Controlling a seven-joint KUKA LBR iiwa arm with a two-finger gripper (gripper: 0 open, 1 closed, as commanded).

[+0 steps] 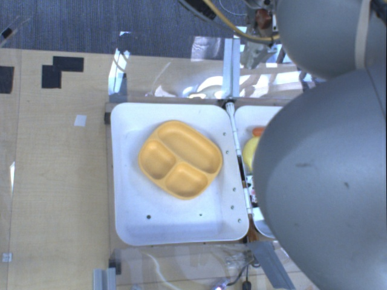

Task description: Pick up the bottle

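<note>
Grey arm point(326, 180) comes in from the right, close to the cam, bulk covering most of the right bin point(242, 116); upper link at top right w/ yellow cable point(211, 11). Tool hidden behind arm, can't tell its state. Left to right: tan tabletop point(54, 162) w/ black marks, left bin point(175, 228) holding a yellow divided plate point(180, 159), then divider. In right bin a yellow thing point(249, 153) and a bit of orange peek out beside the arm. Can't tell if either is the bottle.
</note>
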